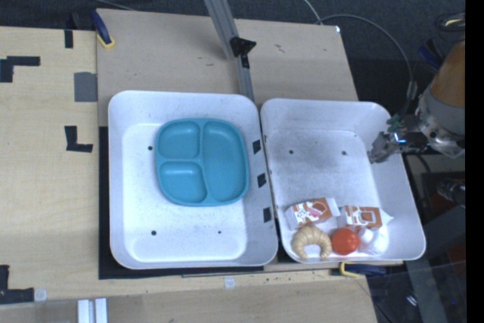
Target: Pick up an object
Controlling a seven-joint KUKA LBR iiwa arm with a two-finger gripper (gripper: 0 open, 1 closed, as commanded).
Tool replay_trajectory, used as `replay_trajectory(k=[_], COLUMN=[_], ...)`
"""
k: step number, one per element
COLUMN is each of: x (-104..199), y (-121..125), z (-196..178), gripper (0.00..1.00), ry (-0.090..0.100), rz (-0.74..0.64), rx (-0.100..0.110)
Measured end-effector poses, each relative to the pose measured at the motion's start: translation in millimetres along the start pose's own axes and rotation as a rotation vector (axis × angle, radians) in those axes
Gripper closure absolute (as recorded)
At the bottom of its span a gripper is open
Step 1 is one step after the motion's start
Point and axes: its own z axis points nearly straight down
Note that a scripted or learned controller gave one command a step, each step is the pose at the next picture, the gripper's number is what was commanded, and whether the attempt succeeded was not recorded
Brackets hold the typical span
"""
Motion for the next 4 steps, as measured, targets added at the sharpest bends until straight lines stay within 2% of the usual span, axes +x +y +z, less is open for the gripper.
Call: replay_trajectory(k=[1,2,3,4], x=[0.0,49.1,97.4,151.9], y=[1.4,14.0,10.4,13.9], z=[-53.1,-47.1,-32.6,-37.9], gripper=[1.00,1.00,1.00,1.00], ry=[0.000,0.003,0.003,0.004], rz=[0.000,-0.004,-0.004,-0.006], rx=[0.001,0.005,0.008,0.006])
